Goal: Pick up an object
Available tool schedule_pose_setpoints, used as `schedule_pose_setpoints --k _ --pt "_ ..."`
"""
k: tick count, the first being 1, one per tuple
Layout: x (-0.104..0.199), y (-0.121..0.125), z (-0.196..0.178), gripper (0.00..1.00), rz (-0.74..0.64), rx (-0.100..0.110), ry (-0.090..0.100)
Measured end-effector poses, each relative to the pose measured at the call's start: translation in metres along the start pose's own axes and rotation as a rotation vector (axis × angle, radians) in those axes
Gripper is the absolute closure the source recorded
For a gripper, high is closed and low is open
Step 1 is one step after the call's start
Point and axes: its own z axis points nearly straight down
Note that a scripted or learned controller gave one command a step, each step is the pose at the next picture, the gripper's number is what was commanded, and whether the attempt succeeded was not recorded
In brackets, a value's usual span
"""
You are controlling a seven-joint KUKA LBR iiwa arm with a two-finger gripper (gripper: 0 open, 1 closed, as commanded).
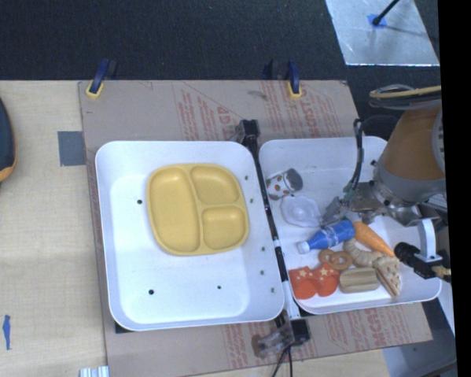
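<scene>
The gripper (340,209) hangs low in the right bin (328,151) just above the blue bottle (329,237) — its grip I cannot tell.

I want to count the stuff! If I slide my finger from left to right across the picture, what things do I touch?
Yellow divided plate → small spotted cup → blue bottle → orange carrot → gripper side of the arm.
</scene>
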Motion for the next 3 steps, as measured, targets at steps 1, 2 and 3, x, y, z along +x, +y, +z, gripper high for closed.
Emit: schedule_pose_setpoints --k 1,2,3 --pt "-0.028 0.103 -0.017 0.00 0.001 -0.014 -0.006" --pt "0.036 0.024 0.010 0.00 0.002 0.006 0.003" --pt "-0.005 0.102 -0.039 0.00 0.001 -0.015 -0.007"
